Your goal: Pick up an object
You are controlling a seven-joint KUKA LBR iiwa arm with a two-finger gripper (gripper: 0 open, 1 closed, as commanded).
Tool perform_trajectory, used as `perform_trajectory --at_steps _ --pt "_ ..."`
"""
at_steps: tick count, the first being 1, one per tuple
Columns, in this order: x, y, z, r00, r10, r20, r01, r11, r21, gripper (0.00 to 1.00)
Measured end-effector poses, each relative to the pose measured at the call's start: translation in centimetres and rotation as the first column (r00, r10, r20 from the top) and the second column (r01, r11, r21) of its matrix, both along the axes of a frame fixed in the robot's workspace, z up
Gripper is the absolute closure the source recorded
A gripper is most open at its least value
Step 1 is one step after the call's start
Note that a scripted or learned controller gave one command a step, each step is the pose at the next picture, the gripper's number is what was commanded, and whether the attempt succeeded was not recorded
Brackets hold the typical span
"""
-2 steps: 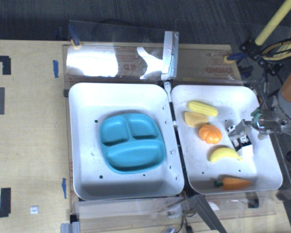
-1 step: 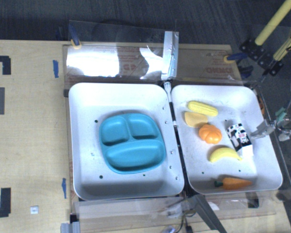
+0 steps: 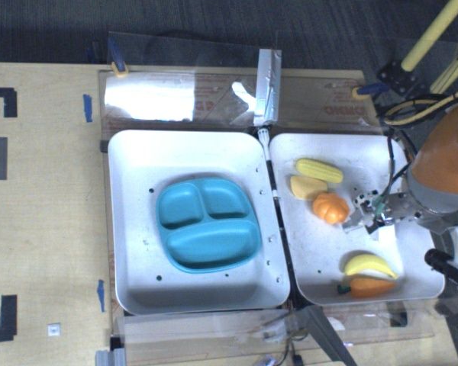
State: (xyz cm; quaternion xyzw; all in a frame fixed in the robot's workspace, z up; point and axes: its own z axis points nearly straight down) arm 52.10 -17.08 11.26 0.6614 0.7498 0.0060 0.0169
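Jaws, whose spread I cannot tell, sit just right of the orange (image 3: 330,208), a light, smooth, rounded toy likely to slip unless pinched across its middle.

A pale wooden bench (image 3: 38,227) fills the view from 9 o'clock across to the centre, with dark floor (image 3: 214,6) along 12 o'clock. Two white bins sit side by side, touching: the left bin (image 3: 130,204) at the centre and the right bin (image 3: 313,258) toward 4 o'clock. At 11 o'clock from the left bin lies a glossy clear sheet (image 3: 149,97). An upright metal bracket (image 3: 268,86) stands at 12 o'clock, just above the seam between the bins. Strips of blue tape (image 3: 87,107) and black corner marks (image 3: 6,101) lie at 9 to 10 o'clock. A yellow pole (image 3: 437,25) slants at 2 o'clock above looped cables (image 3: 412,109).
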Motion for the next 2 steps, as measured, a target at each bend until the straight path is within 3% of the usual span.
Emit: perform_trajectory --at_steps 1,2 --pt "0.3 -0.2 1.3 1.000 -0.002 0.010 0.002 1.000 -0.006 1.00" --pt "5.0 6.0 10.3 0.991 -0.135 -0.027 0.135 0.991 0.015 1.00"
